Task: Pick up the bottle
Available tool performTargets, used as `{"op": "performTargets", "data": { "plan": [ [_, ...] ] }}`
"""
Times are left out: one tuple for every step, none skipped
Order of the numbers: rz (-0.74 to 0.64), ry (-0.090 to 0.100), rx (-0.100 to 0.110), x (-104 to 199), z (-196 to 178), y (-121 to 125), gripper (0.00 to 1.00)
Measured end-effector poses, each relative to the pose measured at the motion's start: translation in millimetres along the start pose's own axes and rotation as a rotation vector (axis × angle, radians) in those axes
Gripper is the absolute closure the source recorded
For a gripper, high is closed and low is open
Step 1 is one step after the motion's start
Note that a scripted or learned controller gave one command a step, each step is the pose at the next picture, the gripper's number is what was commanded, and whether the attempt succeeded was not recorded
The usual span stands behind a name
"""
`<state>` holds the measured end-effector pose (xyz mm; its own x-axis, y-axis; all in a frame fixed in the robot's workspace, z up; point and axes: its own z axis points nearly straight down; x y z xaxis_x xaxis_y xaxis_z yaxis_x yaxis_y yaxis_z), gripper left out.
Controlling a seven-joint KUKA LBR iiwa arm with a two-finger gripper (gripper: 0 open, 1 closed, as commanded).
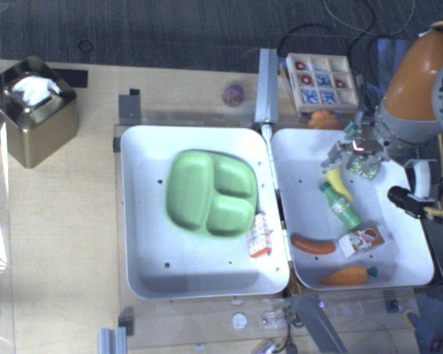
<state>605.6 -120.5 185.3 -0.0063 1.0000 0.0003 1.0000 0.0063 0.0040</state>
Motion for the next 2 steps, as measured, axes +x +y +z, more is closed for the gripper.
{"op": "performTargets", "data": {
  "plan": [
    [-0.01,-0.002,-0.007,-34.4,96.6,-18.6,0.0],
    [-0.313,-0.002,-0.007,-20.8,96.5,0.8,0.0]
  ]
}}
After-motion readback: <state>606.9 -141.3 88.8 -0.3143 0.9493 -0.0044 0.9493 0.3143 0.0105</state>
